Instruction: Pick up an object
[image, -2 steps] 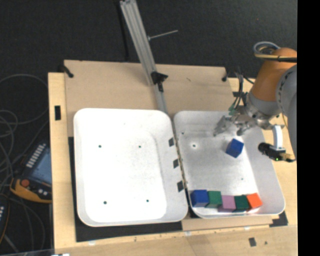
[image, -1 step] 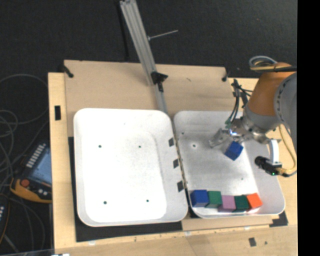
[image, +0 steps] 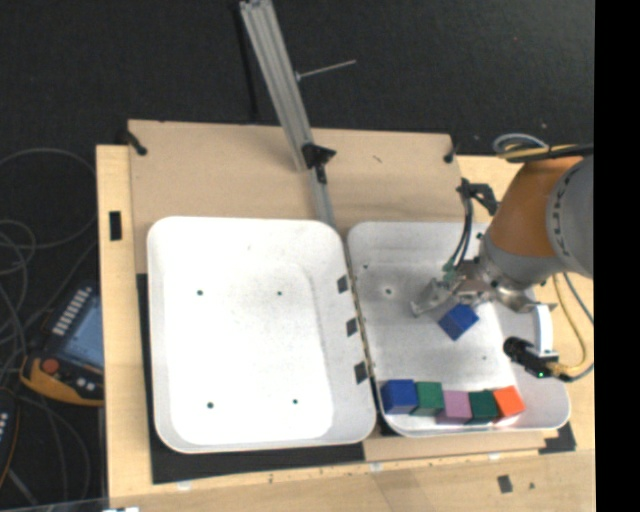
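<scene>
Blue cube (image: 459, 321), tilted, in the right bin (image: 400, 260), just right of the gripper (image: 432, 300); finger state: cannot tell. Along the bin's near wall: blue block (image: 399, 394), green block (image: 430, 396), lilac block (image: 457, 404), dark green block (image: 483, 405), orange block (image: 509, 401). Left bin (image: 250, 330) alongside.

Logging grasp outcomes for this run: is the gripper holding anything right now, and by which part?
Cannot be told: the blue block sits tilted right at the gripper, but the hold itself is not clear.
</scene>
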